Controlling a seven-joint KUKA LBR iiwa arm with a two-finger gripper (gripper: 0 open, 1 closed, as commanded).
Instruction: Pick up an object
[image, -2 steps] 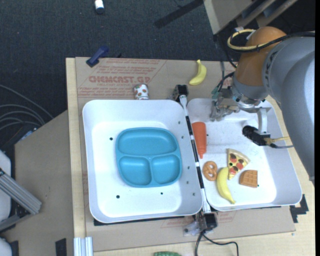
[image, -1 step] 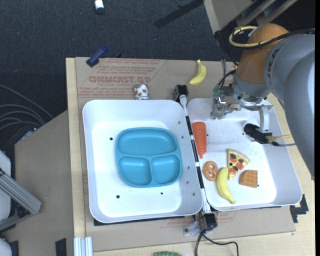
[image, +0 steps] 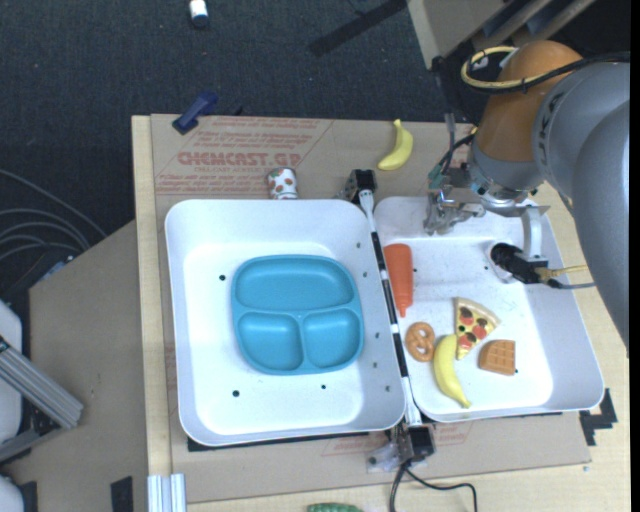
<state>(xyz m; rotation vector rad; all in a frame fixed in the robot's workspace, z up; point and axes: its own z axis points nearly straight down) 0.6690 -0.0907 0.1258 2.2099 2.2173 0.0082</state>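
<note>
Nearest the camera in the right bin (image: 575, 385) lie a banana (image: 447, 371), a waffle piece (image: 497, 357), a pizza slice (image: 472, 321) and a pretzel (image: 419, 340). Farther back, a carrot (image: 400, 277) rests along the bin's left wall. The gripper (image: 446, 212) hangs over the far corner, well apart from these objects; its grip state cannot be told. The left bin (image: 190, 330) holds a blue divided plate (image: 297, 312).

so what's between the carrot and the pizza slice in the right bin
In the camera view, bare white bin floor lies between the carrot and the pizza slice; the pretzel sits just below that stretch.
</note>
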